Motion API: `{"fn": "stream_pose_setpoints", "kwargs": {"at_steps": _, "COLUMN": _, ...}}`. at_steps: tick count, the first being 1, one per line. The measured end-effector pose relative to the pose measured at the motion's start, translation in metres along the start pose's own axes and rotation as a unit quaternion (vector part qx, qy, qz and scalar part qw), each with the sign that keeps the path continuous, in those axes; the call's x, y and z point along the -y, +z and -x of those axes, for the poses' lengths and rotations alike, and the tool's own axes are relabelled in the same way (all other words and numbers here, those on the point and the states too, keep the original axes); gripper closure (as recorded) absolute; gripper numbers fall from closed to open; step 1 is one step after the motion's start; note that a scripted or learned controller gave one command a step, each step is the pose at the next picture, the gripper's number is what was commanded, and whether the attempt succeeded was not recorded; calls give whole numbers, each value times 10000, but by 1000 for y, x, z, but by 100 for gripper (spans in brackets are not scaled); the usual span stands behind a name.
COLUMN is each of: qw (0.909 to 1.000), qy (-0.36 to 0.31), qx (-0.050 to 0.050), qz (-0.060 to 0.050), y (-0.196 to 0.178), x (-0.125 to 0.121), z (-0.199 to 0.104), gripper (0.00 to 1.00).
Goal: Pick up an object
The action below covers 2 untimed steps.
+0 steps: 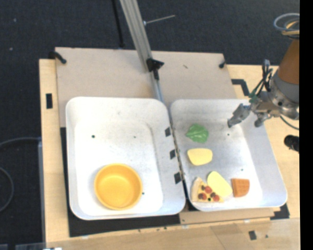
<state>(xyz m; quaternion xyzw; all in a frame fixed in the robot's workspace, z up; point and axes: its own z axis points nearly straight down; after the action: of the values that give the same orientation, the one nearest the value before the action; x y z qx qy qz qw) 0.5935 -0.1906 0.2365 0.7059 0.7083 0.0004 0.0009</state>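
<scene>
The right bin [261,155] holds a green leafy piece [197,134], a pale yellow piece [200,156], a yellow wedge [218,184] beside a slice with red dots [204,192], and an orange-brown block [240,187]. My gripper [247,116] hangs over the bin's upper right part, with its fingers spread apart and nothing between them. It is well to the right of the green piece and above the other items.
A yellow bowl [118,186] sits in the lower part of the left bin [83,119]. A slanted metal post [138,33] rises from behind the bins. The arm's orange band [289,61] is at the right edge.
</scene>
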Motion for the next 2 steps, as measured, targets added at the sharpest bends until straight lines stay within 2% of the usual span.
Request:
{"fn": "stream_pose_setpoints", "kwargs": {"at_steps": 1, "qw": 10000, "qy": -2, "qx": 2, "qz": -1, "y": 0, "x": 0, "z": 0, "gripper": 0}}
{"fn": "stream_pose_setpoints", "kwargs": {"at_steps": 2, "qw": 10000, "qy": 16, "qx": 5, "qz": -25, "y": 45, "x": 8, "z": -1, "gripper": 0}}
